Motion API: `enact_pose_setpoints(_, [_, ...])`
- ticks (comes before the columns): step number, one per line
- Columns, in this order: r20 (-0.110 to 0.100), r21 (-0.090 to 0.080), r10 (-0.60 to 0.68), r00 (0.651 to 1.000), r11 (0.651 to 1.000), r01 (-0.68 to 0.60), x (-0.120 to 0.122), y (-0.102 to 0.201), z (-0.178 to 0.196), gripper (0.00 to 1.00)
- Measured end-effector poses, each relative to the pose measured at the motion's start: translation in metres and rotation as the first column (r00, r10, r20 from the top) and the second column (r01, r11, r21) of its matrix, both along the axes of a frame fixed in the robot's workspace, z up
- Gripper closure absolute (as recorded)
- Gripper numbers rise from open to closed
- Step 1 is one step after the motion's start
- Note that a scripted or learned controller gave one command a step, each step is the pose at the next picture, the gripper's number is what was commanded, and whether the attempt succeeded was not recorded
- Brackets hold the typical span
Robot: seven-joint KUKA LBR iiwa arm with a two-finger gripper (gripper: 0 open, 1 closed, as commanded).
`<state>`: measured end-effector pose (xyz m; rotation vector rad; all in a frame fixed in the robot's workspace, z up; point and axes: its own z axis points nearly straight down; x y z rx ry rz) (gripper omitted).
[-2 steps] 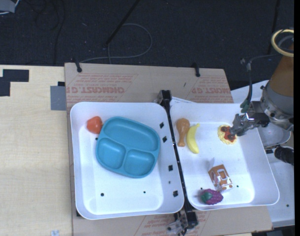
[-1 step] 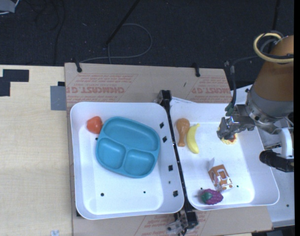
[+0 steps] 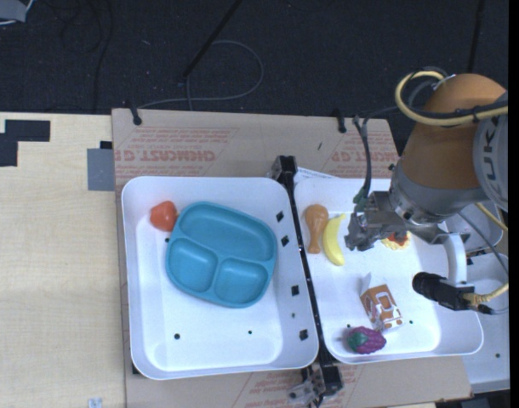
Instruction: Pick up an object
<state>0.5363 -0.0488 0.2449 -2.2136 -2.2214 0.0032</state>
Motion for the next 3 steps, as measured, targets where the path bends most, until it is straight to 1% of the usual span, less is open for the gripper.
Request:
enact_pose_setpoints(1, [0.001, 0.0, 0.001, 1.0, 1.0, -0.001, 0.0, 0.054, -0.01, 1.0])
enact_pose_setpoints(2, [0.002, 0.0, 0.001, 1.0, 1.0, -0.001, -0.008, 0.101, -0.004, 1.0])
enact_pose_setpoints(3, [-0.001, -0.001, 0.001, 1.0, 1.0, -0.001, -0.022, 0.154, -0.02, 1.0])
